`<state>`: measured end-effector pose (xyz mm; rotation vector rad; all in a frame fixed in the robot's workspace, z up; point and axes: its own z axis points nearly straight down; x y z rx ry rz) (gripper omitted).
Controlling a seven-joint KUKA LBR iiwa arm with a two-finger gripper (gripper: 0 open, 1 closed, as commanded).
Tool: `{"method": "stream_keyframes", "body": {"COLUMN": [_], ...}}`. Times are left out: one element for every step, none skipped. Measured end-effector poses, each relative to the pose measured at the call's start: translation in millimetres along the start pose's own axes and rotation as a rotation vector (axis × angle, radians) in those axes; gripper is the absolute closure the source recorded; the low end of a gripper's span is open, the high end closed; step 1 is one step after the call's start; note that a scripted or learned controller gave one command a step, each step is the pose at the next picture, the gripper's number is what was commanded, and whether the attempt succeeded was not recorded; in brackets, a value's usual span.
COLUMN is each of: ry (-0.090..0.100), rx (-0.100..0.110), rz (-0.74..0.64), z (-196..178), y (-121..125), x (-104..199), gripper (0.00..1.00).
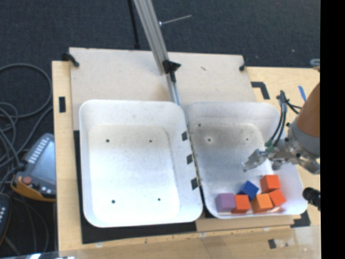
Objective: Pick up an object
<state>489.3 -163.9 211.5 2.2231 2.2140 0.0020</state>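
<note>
Unlabelled white bins (135, 161); blocks (253, 196) in right one

Wide open floor across the left bin (135, 161); in the right bin (226, 139) the far half lies bare, while the blocks (253, 196) crowd its near corner, hemmed by two walls, arm (302, 139) overhead

**A robotics lab test cell**

A plywood counter (64, 144) bears two white bins (135, 166) under an aluminium mast (153, 28). Loose cables (16, 117) and a teach pendant (38, 166) lie on dark carpet (54, 15).
</note>
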Motion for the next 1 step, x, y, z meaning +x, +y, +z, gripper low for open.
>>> {"method": "stream_keyframes", "body": {"ry": [-0.005], "rx": [-0.007], "rz": [0.0], "z": [-86.2], "y": [22.2], "x": [-43.6], "gripper": [0.0]}}
